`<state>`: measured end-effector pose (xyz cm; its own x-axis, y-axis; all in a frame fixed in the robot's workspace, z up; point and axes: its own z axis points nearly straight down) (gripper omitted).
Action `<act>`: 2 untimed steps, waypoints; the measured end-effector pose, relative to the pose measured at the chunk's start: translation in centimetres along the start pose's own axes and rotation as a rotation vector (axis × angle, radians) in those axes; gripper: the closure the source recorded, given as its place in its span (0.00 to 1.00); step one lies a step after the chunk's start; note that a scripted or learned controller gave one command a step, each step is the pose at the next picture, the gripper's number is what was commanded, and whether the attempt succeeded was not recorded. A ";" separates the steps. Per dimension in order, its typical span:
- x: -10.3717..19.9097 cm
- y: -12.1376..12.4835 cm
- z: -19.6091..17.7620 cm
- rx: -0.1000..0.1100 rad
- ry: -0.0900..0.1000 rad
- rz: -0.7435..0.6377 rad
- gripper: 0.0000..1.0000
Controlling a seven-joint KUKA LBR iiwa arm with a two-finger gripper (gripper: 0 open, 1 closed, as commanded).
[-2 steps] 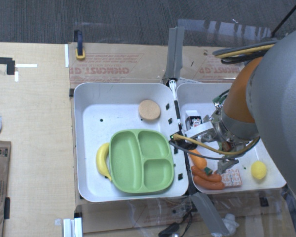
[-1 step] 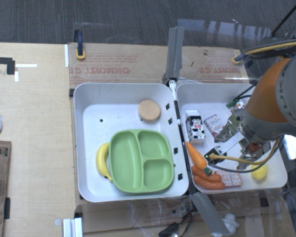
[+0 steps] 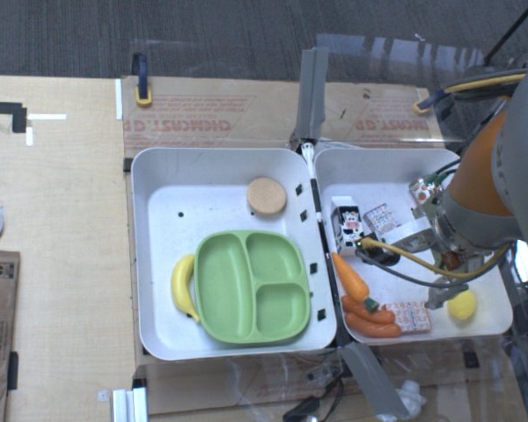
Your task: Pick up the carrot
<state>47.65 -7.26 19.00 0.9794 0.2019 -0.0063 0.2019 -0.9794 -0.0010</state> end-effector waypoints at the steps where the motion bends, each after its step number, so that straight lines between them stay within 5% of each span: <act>1: 1.3 -6.1 0.0 0.000 0.001 -0.039 0.00; 2: 0.6 -2.7 0.0 0.000 0.001 -0.377 0.00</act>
